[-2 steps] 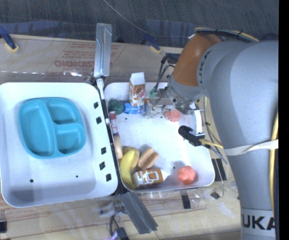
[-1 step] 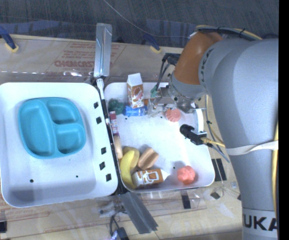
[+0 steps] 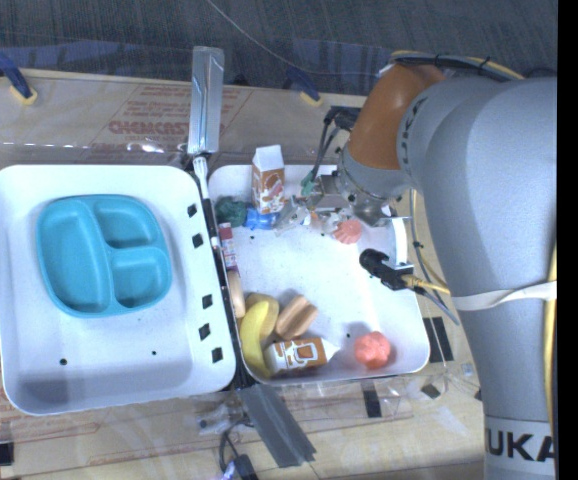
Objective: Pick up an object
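My gripper [image 3: 314, 206] is low over the far end of the right bin [image 3: 389, 298], under the orange band of the arm. Just left of it stands a small white and orange carton [image 3: 267, 176], with a blue piece [image 3: 259, 218] and a dark green piece [image 3: 232, 209] at the carton's foot. A pink lump [image 3: 347, 231] lies right beside the gripper on its near right. At the bin's near end lie a yellow banana [image 3: 257, 333], a brown bun [image 3: 296, 316], an orange-labelled bottle [image 3: 297, 353] on its side and a red ball [image 3: 373, 349].
The left bin [image 3: 29, 368] holds a light blue divided plate [image 3: 104, 251]. A thin red and brown stick [image 3: 229, 253] lies along the right bin's left wall. A black cable clip [image 3: 381, 266] hangs from the arm over the bin's right side.
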Controlling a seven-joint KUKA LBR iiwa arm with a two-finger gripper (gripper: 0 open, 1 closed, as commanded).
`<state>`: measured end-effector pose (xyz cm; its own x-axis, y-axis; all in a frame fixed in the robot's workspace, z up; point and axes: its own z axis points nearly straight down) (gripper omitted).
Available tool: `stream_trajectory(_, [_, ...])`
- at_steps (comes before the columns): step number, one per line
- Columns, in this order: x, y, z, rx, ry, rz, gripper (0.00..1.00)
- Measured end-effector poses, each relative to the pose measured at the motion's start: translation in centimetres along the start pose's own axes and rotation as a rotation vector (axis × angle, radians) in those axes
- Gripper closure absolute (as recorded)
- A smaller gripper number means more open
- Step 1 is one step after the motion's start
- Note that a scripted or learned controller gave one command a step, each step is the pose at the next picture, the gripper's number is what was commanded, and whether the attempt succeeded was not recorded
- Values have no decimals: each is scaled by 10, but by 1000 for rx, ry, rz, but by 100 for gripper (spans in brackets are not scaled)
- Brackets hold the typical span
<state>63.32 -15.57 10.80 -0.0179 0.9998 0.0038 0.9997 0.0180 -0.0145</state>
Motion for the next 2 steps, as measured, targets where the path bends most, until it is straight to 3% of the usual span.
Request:
stream_trajectory(1, [10,-41,-64,-13,-2,12,0])
stream_trajectory(2, [44,-40,-12,-6,-2,-152,0])
